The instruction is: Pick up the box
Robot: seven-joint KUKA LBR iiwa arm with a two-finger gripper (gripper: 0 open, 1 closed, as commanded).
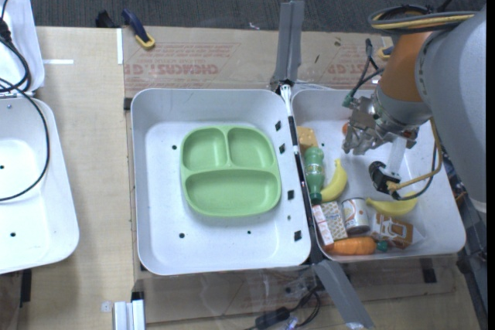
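Flat in right bin [441,243], box [328,224] long axis near-to-far; claw [357,141] apart above, grip state unclear.

I see two smooth white plastic bins [147,189]; the left holds a matt green plastic plate [230,170]. In the right, a printed cardboard box [329,223] lies by a shiny metal can [355,214]. The gripper [357,137] looks dull grey metal.

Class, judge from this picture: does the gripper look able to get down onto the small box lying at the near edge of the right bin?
Probably yes. The box lies face up and uncovered, though a can and carrot crowd it. The gripper hangs over the same bin.
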